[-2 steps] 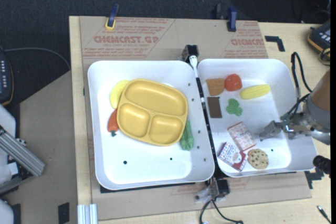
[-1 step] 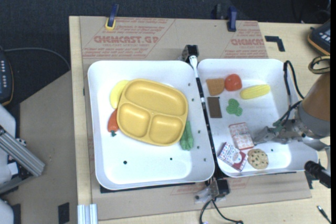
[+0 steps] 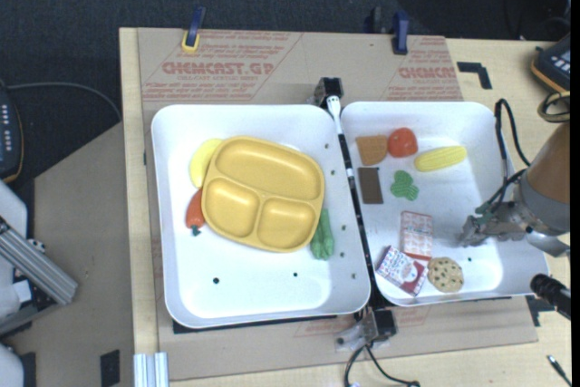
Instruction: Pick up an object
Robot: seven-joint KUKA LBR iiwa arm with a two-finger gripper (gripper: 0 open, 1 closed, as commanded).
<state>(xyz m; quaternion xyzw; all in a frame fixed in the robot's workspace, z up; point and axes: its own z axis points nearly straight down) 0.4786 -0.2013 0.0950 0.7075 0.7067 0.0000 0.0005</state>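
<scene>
My gripper (image 3: 471,234) hangs low over the right side of the right bin (image 3: 480,118), its arm reaching in from the right edge. It sits over bare bin floor, to the right of a pink packet (image 3: 417,234) and above a cookie (image 3: 445,274). Nothing shows between its fingers. Further left in this bin lie a red-and-white packet (image 3: 400,269), a green broccoli piece (image 3: 404,186), a brown chocolate bar (image 3: 370,184), an orange-brown slab (image 3: 372,149), a red tomato (image 3: 402,141) and a yellow corn cob (image 3: 439,159).
The left bin (image 3: 172,222) holds a yellow divided tray (image 3: 261,192) lying over a yellow banana (image 3: 203,160), an orange carrot (image 3: 195,211) and a green vegetable (image 3: 322,236). A black divider clip (image 3: 331,91) sits between the bins. Cables run along the right bin's right rim.
</scene>
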